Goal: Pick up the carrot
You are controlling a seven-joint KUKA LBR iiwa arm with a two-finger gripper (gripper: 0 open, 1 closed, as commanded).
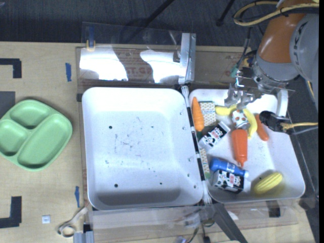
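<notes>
The carrot (197, 114) is a slim orange taper lying along the left wall of the right bin (288, 156), near its far corner. My gripper (242, 98) hangs over the far middle of that bin, to the right of the carrot and apart from it. It is just above a yellow banana-like toy (226, 110) and a small yellow and white figure (238, 118). Nothing can be seen held in it.
The right bin also holds a larger orange bottle-shaped thing (240, 145), a small orange piece (262, 127), a black and white carton (216, 136), a blue can (229, 173) and a yellow lemon (268, 182). The left bin (101, 105) adjoins it. A green divided plate (34, 134) lies far left.
</notes>
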